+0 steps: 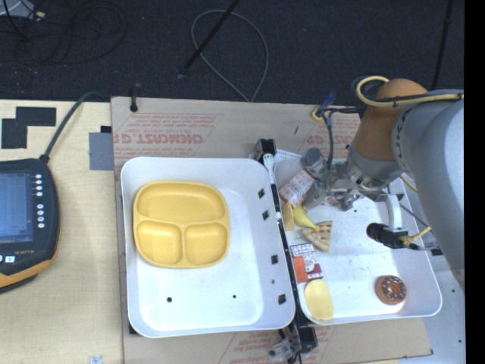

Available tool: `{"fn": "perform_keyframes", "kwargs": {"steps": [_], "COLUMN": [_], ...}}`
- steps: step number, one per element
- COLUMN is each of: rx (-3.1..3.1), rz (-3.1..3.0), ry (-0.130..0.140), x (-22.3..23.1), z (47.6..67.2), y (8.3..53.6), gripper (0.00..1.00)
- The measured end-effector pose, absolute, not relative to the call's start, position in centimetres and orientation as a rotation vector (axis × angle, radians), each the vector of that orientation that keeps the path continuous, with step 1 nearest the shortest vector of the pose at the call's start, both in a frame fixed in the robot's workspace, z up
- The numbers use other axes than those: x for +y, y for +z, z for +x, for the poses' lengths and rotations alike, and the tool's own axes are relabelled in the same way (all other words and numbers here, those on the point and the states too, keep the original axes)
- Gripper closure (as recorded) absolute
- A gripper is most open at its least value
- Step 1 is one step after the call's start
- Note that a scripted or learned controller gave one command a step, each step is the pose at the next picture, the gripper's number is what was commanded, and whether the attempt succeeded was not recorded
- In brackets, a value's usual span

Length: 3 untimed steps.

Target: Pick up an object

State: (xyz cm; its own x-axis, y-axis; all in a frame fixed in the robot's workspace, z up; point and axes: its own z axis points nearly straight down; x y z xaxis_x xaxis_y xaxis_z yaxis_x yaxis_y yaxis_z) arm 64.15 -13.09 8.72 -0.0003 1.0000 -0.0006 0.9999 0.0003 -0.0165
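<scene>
The right bin (424,298) holds several small objects. A yellow banana (303,218) lies by its left wall, with a tan wedge like a pizza slice (320,235) just below it. A red and white packet (296,186) and a grey can (311,158) lie at the far left corner. Nearer the front are a red carton (306,265), a pale yellow oval piece (318,300) and a brown donut (392,289). My gripper (332,196) hangs low over the bin's far left part, just right of the packet and above the banana.
The left bin (151,309) holds a yellow divided plate (182,224). A teach pendant (23,218) lies on the bench at far left. The grey arm (424,150) fills the right side over the right bin's far edge.
</scene>
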Motion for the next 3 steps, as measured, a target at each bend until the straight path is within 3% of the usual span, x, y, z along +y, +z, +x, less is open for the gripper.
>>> {"fn": "perform_keyframes", "kwargs": {"steps": [1, 2, 3], "rx": [-2.215, -2.22, -2.212], "rz": [-2.239, -2.248, -2.237], "ry": [0.011, 0.005, 0.003], "x": [-9.6, -9.49, -9.03], "z": [56.21, 55.29, 55.26], "y": [9.03, 9.08, 9.98], "gripper": [0.0, 0.0, 1.0]}}
